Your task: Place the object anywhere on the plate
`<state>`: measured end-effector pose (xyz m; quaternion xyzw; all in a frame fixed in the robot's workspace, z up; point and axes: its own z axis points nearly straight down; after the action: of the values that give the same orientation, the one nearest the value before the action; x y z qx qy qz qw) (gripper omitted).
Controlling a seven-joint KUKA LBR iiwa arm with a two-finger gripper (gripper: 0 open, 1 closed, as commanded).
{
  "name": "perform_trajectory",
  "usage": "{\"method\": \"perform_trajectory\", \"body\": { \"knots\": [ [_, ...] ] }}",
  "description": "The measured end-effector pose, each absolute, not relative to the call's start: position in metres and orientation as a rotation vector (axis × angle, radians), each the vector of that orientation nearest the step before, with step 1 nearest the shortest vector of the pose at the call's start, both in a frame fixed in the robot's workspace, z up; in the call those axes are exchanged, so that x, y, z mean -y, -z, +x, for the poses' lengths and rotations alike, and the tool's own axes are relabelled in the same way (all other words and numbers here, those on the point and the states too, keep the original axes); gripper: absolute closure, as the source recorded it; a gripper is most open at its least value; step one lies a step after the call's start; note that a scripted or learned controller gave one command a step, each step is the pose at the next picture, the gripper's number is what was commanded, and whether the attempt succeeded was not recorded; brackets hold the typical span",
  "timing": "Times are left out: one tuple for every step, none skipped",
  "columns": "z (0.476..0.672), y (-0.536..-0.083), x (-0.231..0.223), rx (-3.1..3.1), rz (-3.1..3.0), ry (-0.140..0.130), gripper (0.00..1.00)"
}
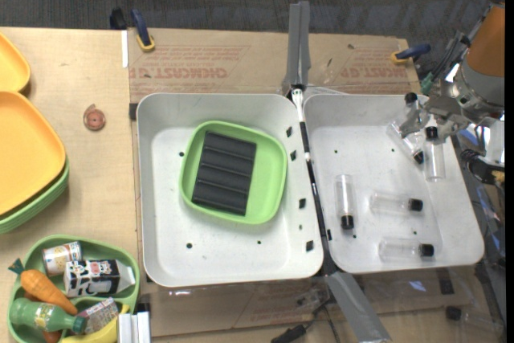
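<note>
Clear vial (434, 160) sits clamped in gripper (431, 142) over the right bin (466, 229): pick looks done; next, carry left to the green plate (273, 173).

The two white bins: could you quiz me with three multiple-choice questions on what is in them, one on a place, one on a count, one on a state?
1. Where is the green plate?
A. left bin
B. right bin
C. on the wooden table

2. How many clear vials lie free on the right bin's floor, away from the tool?
A. one
B. three
C. six

3. What rests on the plate?
A. a vial
B. a dark ribbed block
C. a carrot

Answers: 1 A, it sits in the left bin. 2 B, three capped vials lie there. 3 B, the dark ribbed block lies on it.
</note>
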<state>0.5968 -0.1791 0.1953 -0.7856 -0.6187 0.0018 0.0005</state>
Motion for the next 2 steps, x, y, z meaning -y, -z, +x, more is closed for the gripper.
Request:
{"method": "perform_trajectory", "body": {
  "knots": [
    [0.588, -0.230, 0.074, 2.259, -2.180, -0.004, 1.00],
    [0.597, -0.190, -0.015, 2.348, -2.084, -0.006, 1.00]
  ]
}}
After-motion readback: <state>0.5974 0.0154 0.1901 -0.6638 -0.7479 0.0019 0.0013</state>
